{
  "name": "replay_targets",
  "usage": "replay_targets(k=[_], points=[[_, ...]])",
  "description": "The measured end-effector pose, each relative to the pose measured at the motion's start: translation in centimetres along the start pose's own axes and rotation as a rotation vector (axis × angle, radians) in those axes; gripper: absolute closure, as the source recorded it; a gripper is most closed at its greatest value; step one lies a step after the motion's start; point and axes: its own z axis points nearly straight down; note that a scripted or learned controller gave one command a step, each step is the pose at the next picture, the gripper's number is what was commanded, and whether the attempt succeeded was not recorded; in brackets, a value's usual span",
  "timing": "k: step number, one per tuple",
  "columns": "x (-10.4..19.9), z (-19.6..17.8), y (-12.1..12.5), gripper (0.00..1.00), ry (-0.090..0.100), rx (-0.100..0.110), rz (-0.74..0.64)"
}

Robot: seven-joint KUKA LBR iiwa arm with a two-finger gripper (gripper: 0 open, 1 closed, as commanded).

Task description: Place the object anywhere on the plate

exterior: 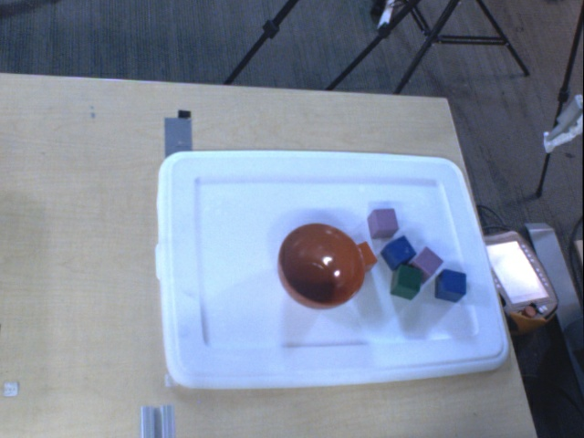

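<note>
White bin (182, 336) on the wooden bench (73, 245). Nearest, a green cube (406, 283) and blue cube (451, 285); beyond them a mauve cube (426, 263), second blue cube (398, 252) and purple cube (383, 222), all on the bin floor just right of the orange plate (319, 265). The gripper's state cannot be told.
</note>
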Motion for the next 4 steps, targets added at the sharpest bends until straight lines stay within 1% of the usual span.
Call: replay_targets(k=[1,2,3,4], points=[[0.0,0.0,0.0,0.0,0.0,0.0,-0.001],[-0.4,0.1,-2.5,0.0,-0.001,0.003,0.759],[1.5,-0.1,-7.2,0.0,-0.001,0.002,1.14],[-0.3,0.0,-4.2,0.0,0.0,0.001,0.616]])
